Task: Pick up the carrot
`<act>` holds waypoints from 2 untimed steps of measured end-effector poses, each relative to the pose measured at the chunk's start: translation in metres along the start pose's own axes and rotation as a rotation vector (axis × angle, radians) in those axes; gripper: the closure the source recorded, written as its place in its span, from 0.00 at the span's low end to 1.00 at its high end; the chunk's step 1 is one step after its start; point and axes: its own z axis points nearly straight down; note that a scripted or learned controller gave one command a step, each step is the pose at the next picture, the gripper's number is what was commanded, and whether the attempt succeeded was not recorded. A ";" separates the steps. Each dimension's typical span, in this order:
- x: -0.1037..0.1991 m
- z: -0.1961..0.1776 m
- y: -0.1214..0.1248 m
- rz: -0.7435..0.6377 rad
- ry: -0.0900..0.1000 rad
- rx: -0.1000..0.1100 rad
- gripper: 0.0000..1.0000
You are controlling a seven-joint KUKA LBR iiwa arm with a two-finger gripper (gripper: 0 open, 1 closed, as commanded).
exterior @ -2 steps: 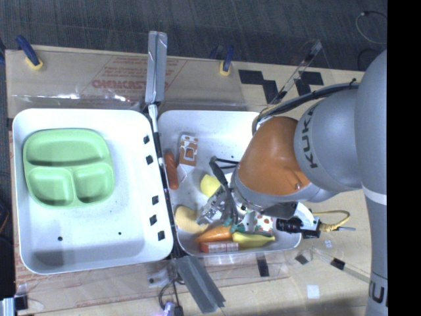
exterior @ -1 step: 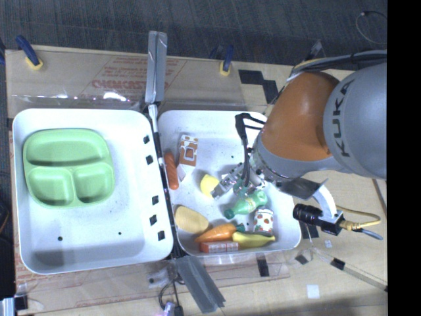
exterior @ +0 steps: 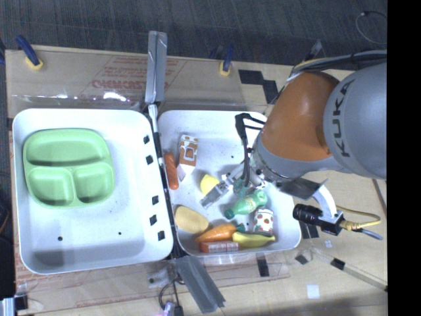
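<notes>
1. The carrot (exterior: 219,232) lies near the front of the right bin (exterior: 217,118), wedged in a row: a pale potato-like piece (exterior: 190,219) touches its left end, a red bar (exterior: 219,247) sits just in front of it, and a banana (exterior: 253,240) lies to its right. Crowded spot. A descent there could well clip a neighbour instead.

2. The jaws (exterior: 231,185) hang over the middle of that bin, above and to the right of the carrot, right by a green bottle-like thing (exterior: 245,204). I can't tell whether they're parted or closed; the wrist and the clutter hide that. Nothing looks pinched between them from here.

3. Biggest worry, I'd say: they close on the green item or the small spotted cup (exterior: 264,221) rather than the carrot, since those sit nearest.

4. The carrot tapers and lies at a slight slant. A grip near the thin tip would likely let it slide out on the lift.

5. A second orange stick (exterior: 172,170) lies against the bin's left wall. It looks carrot-ish too, and the program could go for the wrong one.

6. The bin's front rim is just beyond the red bar; a low approach could nudge things against it and jam the pile tighter.

7. The left bin (exterior: 39,259) with its green tray (exterior: 69,166) is well apart, so no trouble there.
</notes>
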 end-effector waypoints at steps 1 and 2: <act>-0.031 0.125 -0.022 -0.209 0.005 0.003 0.00; -0.031 0.115 -0.022 -0.212 0.005 0.003 1.00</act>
